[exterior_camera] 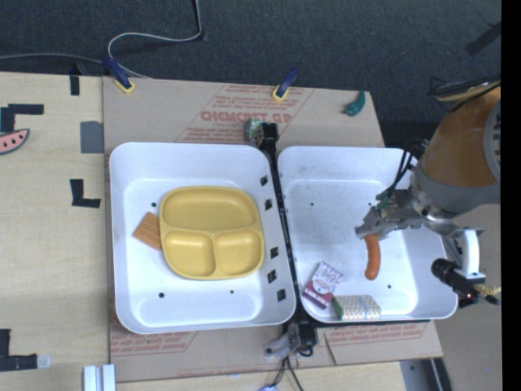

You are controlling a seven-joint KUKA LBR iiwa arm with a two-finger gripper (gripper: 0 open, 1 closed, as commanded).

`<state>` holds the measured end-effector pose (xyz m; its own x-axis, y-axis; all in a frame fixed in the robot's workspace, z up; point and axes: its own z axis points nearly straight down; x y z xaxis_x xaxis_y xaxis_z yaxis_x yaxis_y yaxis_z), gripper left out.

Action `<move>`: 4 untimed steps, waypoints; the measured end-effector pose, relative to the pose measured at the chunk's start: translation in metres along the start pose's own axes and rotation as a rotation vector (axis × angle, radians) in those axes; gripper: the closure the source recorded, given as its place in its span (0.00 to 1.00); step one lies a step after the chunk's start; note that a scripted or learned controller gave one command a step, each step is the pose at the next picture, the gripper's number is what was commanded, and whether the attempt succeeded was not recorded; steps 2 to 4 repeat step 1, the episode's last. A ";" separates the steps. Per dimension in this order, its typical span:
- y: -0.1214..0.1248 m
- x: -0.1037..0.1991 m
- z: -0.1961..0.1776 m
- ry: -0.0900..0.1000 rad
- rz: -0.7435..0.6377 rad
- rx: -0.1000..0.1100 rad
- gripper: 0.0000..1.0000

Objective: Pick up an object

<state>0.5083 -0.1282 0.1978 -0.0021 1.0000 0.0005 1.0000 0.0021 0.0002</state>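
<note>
The gripper (373, 231) was lowered in the right bin (342, 169), closed on the far end of an orange sausage (373, 261).

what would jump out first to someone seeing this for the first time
The big yellow divided plate in the left bin draws the eye first, with a brown cracker-like piece tucked at its left edge. Next comes the grey and orange arm over the right bin, its gripper just above an orange sausage.
</note>
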 end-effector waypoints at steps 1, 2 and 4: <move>-0.012 0.086 -0.032 0.000 -0.001 0.001 1.00; -0.012 0.086 -0.032 0.000 -0.001 0.001 1.00; -0.012 0.086 -0.032 0.000 -0.001 0.001 1.00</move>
